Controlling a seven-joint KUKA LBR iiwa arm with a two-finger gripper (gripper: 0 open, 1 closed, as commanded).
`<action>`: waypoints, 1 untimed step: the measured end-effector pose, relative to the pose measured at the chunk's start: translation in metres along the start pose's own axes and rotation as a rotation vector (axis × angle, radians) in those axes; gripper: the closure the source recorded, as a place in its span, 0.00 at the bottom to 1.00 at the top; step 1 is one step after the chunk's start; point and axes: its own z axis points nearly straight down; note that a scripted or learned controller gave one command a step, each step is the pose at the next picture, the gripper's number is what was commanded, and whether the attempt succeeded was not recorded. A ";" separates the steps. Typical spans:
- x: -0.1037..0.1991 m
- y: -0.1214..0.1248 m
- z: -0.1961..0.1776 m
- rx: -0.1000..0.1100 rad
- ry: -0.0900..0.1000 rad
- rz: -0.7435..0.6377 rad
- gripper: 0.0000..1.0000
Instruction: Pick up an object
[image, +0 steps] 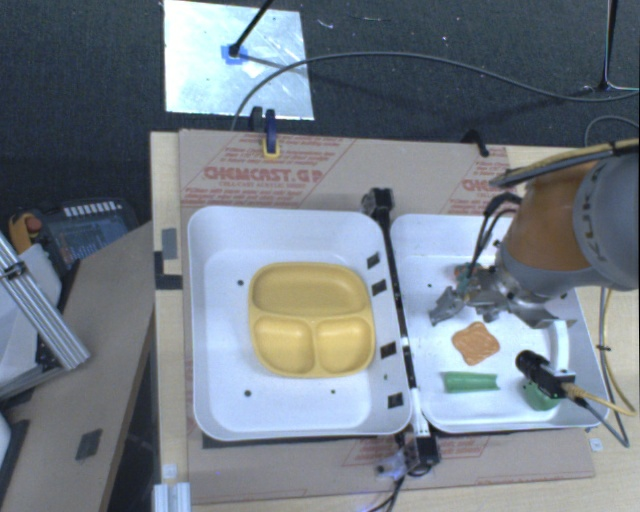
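My gripper hangs over the right bin, near its middle, with the grey arm reaching in from the right. An orange waffle-like piece lies flat on the bin floor, just below and to the right of the gripper tip and apart from it. A green oblong piece lies near the bin's front wall. Another green piece sits at the front right, partly hidden. Nothing shows between the fingers.
The left bin holds a yellow divided plate with three compartments. A black ridge with clips runs between the two bins. Cables trail along the bench's right edge.
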 end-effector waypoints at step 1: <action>0.000 0.001 0.041 -0.005 -0.001 -0.001 0.00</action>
